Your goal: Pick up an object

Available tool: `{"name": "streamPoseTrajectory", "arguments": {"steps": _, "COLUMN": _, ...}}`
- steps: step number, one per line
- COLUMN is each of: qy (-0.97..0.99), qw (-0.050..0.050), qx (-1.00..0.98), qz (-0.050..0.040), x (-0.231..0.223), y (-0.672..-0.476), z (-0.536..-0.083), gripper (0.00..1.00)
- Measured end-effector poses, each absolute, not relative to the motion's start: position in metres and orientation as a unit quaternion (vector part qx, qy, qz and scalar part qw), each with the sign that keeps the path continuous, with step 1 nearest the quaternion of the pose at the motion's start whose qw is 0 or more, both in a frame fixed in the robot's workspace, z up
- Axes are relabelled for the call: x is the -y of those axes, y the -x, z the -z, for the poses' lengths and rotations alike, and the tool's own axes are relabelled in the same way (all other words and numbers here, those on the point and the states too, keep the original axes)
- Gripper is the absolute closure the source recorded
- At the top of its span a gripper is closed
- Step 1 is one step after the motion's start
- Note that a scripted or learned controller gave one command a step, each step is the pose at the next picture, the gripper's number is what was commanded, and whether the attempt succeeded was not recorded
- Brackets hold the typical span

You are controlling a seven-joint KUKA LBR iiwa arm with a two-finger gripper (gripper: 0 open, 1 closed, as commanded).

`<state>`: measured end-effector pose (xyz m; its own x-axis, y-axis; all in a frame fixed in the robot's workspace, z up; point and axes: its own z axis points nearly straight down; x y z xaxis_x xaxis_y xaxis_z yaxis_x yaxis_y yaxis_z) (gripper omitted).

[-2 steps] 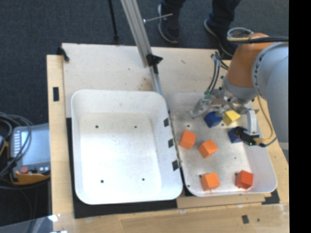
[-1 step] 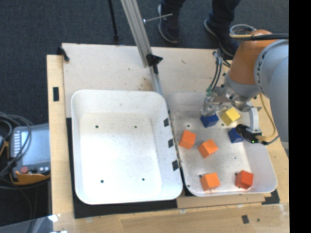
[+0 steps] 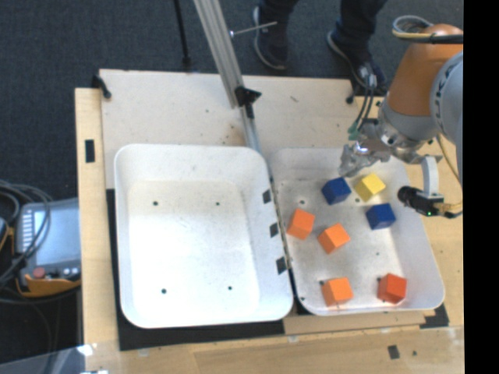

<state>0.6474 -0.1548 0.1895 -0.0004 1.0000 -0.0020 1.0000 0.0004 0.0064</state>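
Wooden bench, dark carpet

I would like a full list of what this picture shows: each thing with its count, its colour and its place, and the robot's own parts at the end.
Orange cubes: four, orange; right bin, middle and near edge.
Blue cubes: two, blue; right bin, far half, one on each side of the yellow cube.
Yellow cube: one, yellow; right bin, far side, just below the gripper.
Right bin: one, white; holds all seven cubes.
Left bin: one, white; beside the right bin.
Metal pole: one, silver; slanting over the bench's far side.
Arm: one, grey with orange band; reaching in from the right.
Gripper: one, metallic; over the right bin's far edge, near a blue cube and the yellow cube.
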Motion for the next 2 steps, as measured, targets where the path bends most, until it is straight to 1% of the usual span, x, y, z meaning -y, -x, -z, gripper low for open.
{"name": "streamPoseTrajectory", "arguments": {"steps": 1, "qy": -0.706, "qw": 0.004, "qx": -0.709, "qz": -0.0020, "x": 0.162, "y": -0.657, "z": -0.244, "gripper": 1.00}}
{"name": "streamPoseTrajectory", "arguments": {"steps": 2, "qy": -0.705, "qw": 0.003, "qx": -0.709, "qz": -0.0019, "x": 0.164, "y": -0.658, "z": -0.295, "gripper": 1.00}}
